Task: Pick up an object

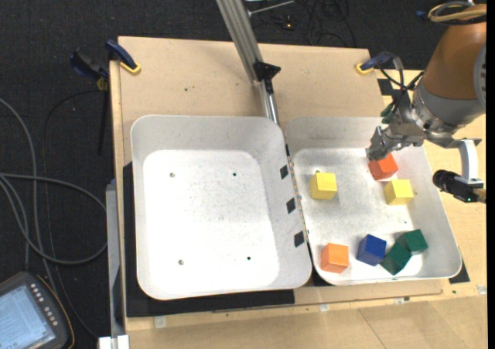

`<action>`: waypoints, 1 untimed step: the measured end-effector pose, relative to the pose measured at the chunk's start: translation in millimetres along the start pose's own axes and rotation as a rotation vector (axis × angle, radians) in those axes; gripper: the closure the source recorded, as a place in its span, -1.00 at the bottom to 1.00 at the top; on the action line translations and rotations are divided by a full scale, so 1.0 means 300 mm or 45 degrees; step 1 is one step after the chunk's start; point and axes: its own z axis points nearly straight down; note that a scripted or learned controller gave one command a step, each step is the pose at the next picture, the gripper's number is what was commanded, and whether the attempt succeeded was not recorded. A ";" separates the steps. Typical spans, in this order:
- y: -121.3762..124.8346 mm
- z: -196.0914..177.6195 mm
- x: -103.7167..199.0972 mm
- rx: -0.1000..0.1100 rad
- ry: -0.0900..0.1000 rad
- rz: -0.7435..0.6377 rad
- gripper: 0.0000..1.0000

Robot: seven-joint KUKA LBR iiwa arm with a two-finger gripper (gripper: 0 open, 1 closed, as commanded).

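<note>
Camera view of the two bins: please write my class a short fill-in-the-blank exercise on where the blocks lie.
1. All the blocks lie in the ____ bin.
2. The gripper is right above the ____ block.
3. The blue block lies between the orange block and two ____ blocks.
4. There are ____ yellow blocks.

Missing words: right; red; green; two

The arm (456, 69) reaches in from the right, wrist angled down, its gripper (384, 148) apparently low.
</note>
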 end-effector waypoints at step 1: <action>-0.003 0.010 0.154 0.005 0.002 -0.007 1.00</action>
